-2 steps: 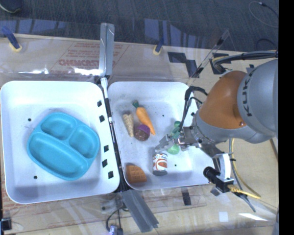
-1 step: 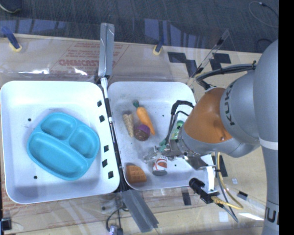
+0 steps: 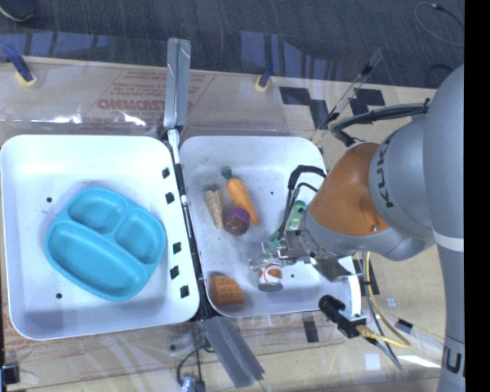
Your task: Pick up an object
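Arm (image 3: 367, 202) low in rt bin (image 3: 253, 149) over small can (image 3: 269, 276); jaws' state can't tell.

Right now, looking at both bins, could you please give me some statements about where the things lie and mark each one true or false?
1. The blue divided tray lies in the left bin. True.
2. The carrot lies in the left bin. False: it lies in the right bin, beside the purple vegetable.
3. The gripper is over the right bin, near the small red and white object. True.
4. The brown bread-like piece lies at the far edge of the right bin. False: it lies at the near edge, in the corner towards the left bin.
5. The arm is above the blue tray. False: the arm is over the right bin.
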You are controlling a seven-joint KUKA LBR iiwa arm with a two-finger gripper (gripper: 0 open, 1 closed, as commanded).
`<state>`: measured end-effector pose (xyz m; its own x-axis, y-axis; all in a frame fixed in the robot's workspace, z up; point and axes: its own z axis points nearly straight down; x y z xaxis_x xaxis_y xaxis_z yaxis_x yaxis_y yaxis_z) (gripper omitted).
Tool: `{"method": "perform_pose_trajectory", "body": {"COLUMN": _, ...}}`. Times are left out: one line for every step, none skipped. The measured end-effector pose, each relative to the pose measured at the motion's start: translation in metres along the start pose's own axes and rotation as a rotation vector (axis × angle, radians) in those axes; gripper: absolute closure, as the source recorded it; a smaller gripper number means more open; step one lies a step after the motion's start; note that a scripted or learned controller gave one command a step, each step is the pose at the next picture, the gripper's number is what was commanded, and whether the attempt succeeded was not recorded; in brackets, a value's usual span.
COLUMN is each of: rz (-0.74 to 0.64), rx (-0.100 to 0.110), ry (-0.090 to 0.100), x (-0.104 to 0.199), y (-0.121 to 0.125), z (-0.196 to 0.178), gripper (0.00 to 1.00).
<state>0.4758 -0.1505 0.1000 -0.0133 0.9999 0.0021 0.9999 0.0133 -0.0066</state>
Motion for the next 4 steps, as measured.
{"method": "perform_pose_trajectory", "body": {"rz": 0.004, "rx": -0.005, "ry": -0.001, "x": 0.044, "y": 0.009, "z": -0.137, "gripper": 1.00}}
{"method": "perform_pose_trajectory", "body": {"rz": 0.005, "rx": -0.006, "ry": -0.002, "x": 0.035, "y": 0.000, "z": -0.243, "gripper": 1.00}}
{"method": "perform_pose_trajectory", "body": {"rz": 0.004, "rx": -0.004, "ry": -0.001, "x": 0.035, "y": 0.000, "z": -0.242, "gripper": 1.00}}
{"method": "perform_pose_trajectory", "body": {"rz": 0.006, "rx": -0.005, "ry": -0.002, "x": 0.037, "y": 0.000, "z": -0.243, "gripper": 1.00}}
